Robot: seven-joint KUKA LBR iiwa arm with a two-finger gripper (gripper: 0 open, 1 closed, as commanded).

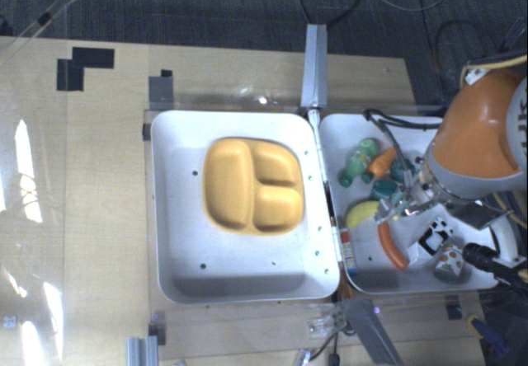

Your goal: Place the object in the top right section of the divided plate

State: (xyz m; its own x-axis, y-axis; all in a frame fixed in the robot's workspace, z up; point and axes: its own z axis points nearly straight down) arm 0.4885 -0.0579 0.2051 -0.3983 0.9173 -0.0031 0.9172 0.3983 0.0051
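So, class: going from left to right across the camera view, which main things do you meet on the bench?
Left bin → yellow divided plate → metal divider post → right bin → yellow lemon-like toy → grey arm with its orange band.

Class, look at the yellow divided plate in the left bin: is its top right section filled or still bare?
Bare. The divided plate shows plain yellow in all sections; the toy foods, like the orange sausage, lie in the right bin.

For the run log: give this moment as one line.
arm: over right bin | gripper: above toy food, grasp unclear | divided plate: left bin, no item | stage: picking
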